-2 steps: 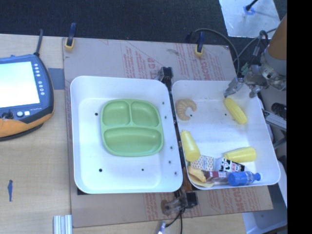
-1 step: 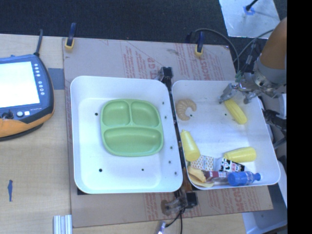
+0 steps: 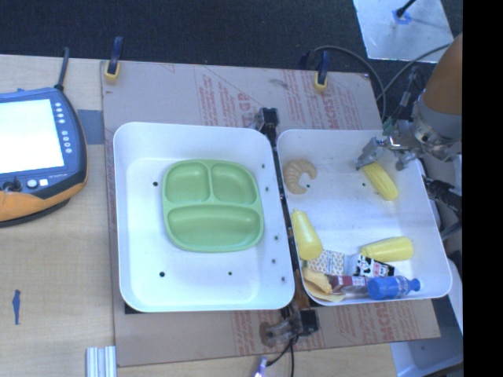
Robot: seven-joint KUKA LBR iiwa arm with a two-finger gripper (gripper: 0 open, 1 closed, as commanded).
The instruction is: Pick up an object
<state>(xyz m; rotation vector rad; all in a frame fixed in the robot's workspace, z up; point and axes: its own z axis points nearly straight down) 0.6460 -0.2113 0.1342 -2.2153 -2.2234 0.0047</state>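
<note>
One small yellow corn cob (image 3: 382, 181) lies near the far right corner of the right bin (image 3: 346, 210), and your gripper (image 3: 387, 151) hangs right over its far end, though you cannot tell from this slant how it is set. It looks like light, stiff, smooth plastic, so take it across the short middle, where it is least likely to roll away.

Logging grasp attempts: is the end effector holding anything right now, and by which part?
Cannot be told. The end effector sits at the upper end of a yellow corn cob in the right bin, but no grip is visible.
</note>
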